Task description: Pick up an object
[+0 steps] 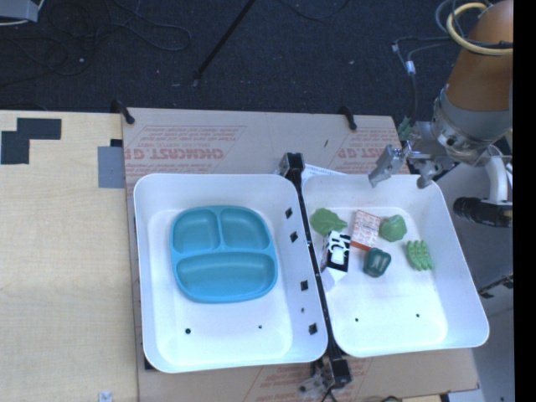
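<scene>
While the arm (479, 74) hangs in from the right, its orange band up top and grey wrist below, the gripper (407, 166) sits above the far rim of the right bin (459, 308). The two grey fingers (383, 167) are spread apart, one pointing left, the other lower right, and there's nothing between them. It's up at the bin's back edge, well apart from the clutter below.

And there is the clutter, all bunched in the far half of that right bin. A leafy green piece (327, 221) lies nearest the divider. Just beside it, a small black-and-white printed item (337, 250) rests close to the bin's left wall. A little pink-and-white packet (365, 229) sits in the middle, touching or nearly touching the black-and-white one. To its right, a rounded green lump (392, 227). Below, a dark green pepper-shaped toy (377, 263). Furthest right, a pale green ridged piece (419, 255) lies on its own.

Over in the left bin (159, 325), a blue divided plate (224, 252) with three compartments lies flat. Both bins sit on a sheet of cardboard (209, 141) on the wooden bench (59, 266).
</scene>
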Controlling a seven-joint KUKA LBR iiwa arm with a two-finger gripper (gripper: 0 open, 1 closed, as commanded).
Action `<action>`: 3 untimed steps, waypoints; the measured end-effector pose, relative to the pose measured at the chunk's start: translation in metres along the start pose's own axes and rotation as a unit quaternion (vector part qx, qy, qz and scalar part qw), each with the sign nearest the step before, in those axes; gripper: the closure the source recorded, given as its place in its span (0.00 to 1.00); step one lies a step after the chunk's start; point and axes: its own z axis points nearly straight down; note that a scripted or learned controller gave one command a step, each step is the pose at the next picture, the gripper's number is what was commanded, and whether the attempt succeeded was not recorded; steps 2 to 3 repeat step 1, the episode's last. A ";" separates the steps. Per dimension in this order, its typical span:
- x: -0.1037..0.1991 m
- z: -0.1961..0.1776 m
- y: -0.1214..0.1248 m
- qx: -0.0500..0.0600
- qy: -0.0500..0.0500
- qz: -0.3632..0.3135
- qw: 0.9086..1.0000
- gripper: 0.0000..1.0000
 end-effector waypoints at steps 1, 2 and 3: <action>0.000 -0.010 0.000 0.000 0.000 -0.001 1.000 1.00; 0.000 -0.010 0.000 0.000 0.000 -0.001 1.000 1.00; 0.000 -0.010 0.000 0.000 0.000 -0.001 1.000 1.00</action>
